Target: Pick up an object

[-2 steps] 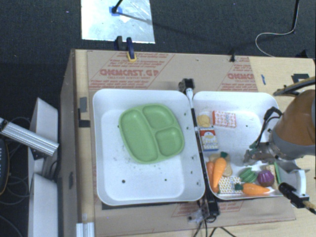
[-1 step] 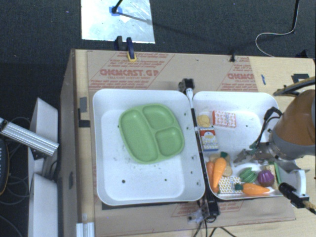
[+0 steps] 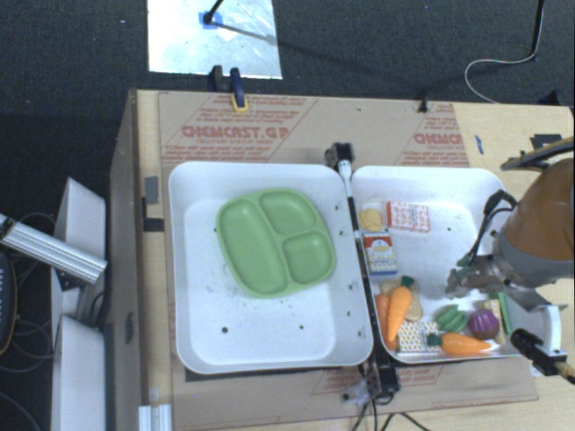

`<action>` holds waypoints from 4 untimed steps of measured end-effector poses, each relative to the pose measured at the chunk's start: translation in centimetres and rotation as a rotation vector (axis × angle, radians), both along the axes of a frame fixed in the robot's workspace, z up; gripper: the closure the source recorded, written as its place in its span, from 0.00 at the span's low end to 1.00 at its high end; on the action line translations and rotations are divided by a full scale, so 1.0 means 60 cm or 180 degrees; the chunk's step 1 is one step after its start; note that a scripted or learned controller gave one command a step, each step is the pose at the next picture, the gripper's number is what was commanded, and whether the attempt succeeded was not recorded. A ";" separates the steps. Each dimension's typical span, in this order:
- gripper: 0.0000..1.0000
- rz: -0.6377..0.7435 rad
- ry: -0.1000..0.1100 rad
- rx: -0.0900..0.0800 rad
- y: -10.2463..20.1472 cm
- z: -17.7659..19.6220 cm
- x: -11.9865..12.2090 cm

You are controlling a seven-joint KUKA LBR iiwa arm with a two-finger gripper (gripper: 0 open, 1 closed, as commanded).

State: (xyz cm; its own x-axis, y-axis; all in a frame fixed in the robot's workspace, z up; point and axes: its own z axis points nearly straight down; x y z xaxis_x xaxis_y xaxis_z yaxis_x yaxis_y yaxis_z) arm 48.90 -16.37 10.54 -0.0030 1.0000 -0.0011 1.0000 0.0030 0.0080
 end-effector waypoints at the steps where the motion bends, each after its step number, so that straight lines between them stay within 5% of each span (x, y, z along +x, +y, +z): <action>1: 0.00 0.0001 0.0001 0.0000 0.000 0.000 0.000; 2: 1.00 0.0004 -0.0009 -0.0001 0.000 0.017 0.002; 3: 0.00 0.0004 -0.0009 -0.0001 0.000 0.017 0.002; 4: 0.00 -0.0006 0.0022 0.0003 0.005 -0.035 -0.004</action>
